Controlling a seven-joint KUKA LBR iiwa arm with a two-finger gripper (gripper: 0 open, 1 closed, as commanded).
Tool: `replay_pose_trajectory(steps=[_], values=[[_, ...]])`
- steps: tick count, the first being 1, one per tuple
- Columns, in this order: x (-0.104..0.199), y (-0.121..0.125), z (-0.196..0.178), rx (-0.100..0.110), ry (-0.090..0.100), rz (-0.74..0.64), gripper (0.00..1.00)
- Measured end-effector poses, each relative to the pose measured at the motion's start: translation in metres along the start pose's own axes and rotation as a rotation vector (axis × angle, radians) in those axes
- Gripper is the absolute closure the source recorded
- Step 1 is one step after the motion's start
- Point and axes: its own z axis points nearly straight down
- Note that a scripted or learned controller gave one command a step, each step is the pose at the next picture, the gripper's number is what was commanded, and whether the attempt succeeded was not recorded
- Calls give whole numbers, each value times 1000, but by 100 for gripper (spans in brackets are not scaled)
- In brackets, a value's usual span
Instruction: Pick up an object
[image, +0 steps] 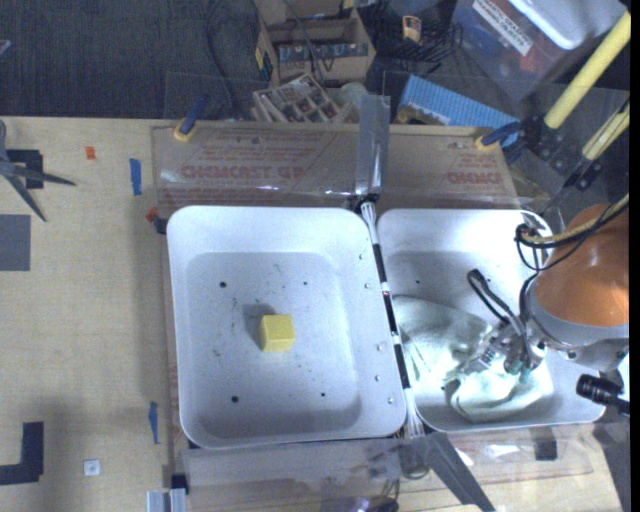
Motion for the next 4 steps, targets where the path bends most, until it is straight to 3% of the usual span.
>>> replay_pose_trajectory(steps=[1,2,3,4], values=[[-14,74,-83,13,10,400,100],[-62,72,12,7,3,766,100],[-32,154,-81,20,6,1134,100],[-55,213,-80,22,2,1394,100]])
